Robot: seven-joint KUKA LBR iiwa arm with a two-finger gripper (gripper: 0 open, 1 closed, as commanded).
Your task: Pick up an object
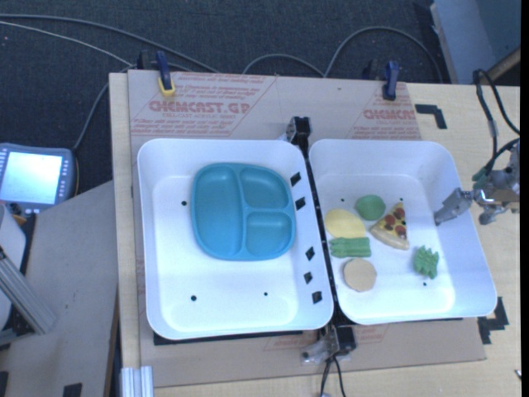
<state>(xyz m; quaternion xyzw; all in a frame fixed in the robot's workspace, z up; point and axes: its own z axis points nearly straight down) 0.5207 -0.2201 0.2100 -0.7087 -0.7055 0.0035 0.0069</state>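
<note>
The counter (248, 98) carries two shallow white bins side by side. The left bin (165, 304) holds a blue divided plate (244, 212), broad, flat and probably rigid plastic; it is judged a poor pick, since its rim offers little to pinch. The right bin (463, 222) holds the likelier targets, all small toy foods, judged light and smooth: a yellow piece (344, 222), a green block (350, 246), a pizza slice (392, 227), a green round piece (370, 206), a tan disc (359, 275) and a green leafy piece (426, 260). The leafy piece lies apart from the rest and is best taken across its width; the yellow piece and green block touch. The claw (453, 205) is seen at the right bin's right wall, holding nothing; its opening cannot be told.
</note>
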